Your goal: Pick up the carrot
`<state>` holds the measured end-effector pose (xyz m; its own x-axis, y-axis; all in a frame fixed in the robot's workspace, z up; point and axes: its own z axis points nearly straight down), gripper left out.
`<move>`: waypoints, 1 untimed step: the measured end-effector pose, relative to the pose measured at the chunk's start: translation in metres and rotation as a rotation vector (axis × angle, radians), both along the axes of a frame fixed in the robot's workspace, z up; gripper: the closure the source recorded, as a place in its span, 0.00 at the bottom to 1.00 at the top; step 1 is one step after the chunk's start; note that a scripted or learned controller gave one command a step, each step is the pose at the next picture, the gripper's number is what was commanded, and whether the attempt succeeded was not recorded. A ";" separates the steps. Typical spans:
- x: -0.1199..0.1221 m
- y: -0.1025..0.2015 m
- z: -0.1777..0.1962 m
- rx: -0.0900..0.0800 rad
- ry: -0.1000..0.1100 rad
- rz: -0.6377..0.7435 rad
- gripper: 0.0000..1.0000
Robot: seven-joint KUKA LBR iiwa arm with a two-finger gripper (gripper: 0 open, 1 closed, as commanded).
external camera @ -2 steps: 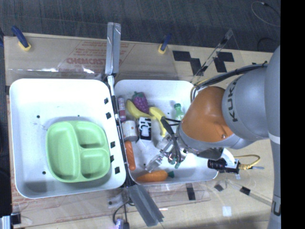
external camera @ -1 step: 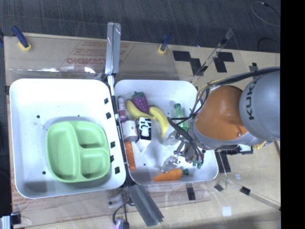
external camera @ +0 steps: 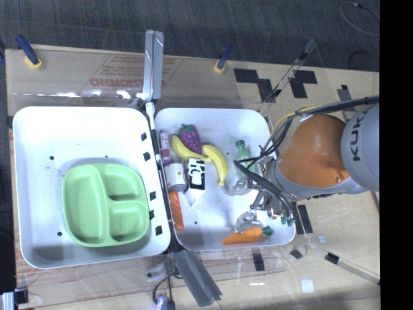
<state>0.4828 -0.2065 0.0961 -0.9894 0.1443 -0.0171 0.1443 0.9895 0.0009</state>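
Observation:
The carrot (external camera: 244,237) is orange with a small green tip at its right end. It lies flat along the front wall of the right bin (external camera: 213,115), near the bin's front right corner. My gripper (external camera: 248,221) hangs just behind and above the carrot's middle, very close to it. Grey metal parts and cables of the wrist hide the space between gripper and carrot, so I cannot tell whether they touch. The arm's orange band (external camera: 310,152) sits over the bin's right wall.
Also in the right bin are two bananas (external camera: 217,161), purple grapes (external camera: 190,135), a green bottle (external camera: 241,150), a black-and-white box (external camera: 195,174), a small can (external camera: 173,175) and an orange stick-shaped item (external camera: 175,211) by the left wall. The left bin (external camera: 39,134) holds a green divided plate (external camera: 106,203).

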 end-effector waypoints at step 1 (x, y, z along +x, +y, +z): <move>0.002 0.002 0.000 0.000 -0.003 0.130 0.00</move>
<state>0.4843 -0.2043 0.0964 -0.9997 0.0148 -0.0201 0.0148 0.9999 0.0008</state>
